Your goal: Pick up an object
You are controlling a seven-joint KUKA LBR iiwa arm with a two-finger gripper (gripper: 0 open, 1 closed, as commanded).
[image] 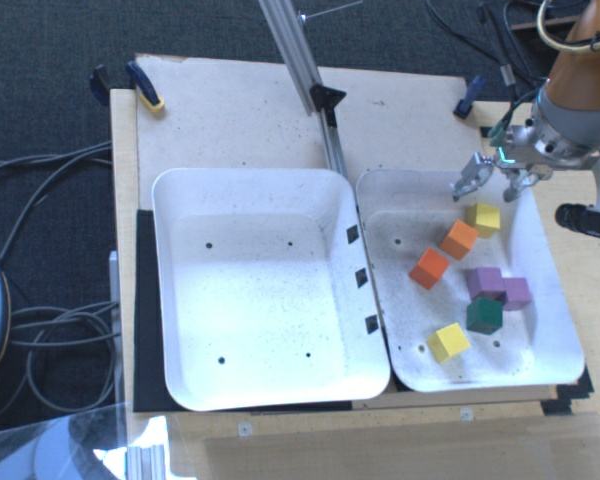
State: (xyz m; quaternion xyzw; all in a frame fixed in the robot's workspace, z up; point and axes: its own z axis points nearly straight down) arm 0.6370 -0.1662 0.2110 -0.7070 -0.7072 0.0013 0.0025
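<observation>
My gripper [492, 181] hangs over the far right part of the right bin [400, 230], its two fingers spread apart with nothing between them. Just below it lies a yellow block [486, 218]. An orange block [460, 239] and a red-orange block [430, 268] sit diagonally below-left of that. Further toward the front are a purple block [498, 285], a green block [485, 315] and another yellow block [448, 343].
The left bin [180, 268] stands beside the right one, with black clips along the shared wall. A metal pole [295, 43] slants across the back of the bench. Blue clamps [145, 86] sit at the bench's far corners. Cables lie on the floor.
</observation>
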